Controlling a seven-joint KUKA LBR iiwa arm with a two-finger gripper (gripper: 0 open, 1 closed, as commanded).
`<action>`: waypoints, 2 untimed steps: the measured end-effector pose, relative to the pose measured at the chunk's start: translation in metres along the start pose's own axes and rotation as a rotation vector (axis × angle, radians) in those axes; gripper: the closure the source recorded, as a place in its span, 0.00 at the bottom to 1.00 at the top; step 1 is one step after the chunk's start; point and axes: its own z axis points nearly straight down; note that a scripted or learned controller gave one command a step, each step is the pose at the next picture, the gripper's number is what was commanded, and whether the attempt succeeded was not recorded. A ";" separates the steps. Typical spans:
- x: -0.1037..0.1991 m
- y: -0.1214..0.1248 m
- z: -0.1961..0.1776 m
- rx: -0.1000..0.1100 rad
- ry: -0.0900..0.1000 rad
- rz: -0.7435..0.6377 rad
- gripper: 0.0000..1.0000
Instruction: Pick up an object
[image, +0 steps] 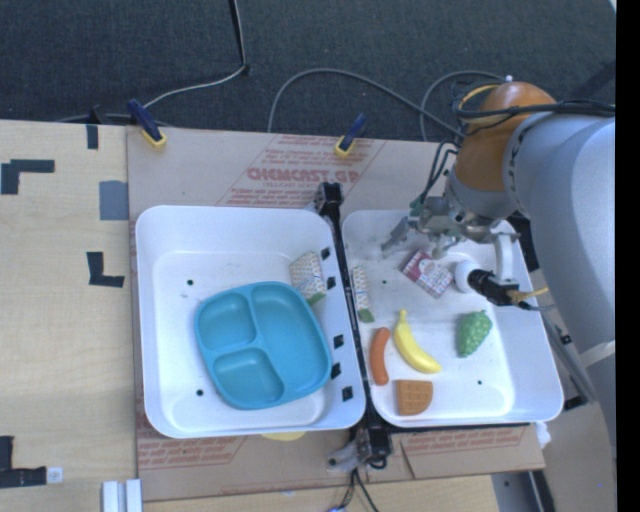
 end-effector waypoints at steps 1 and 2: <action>0.006 -0.019 0.017 0.014 0.003 0.001 0.00; 0.005 -0.019 0.006 0.013 0.002 0.001 1.00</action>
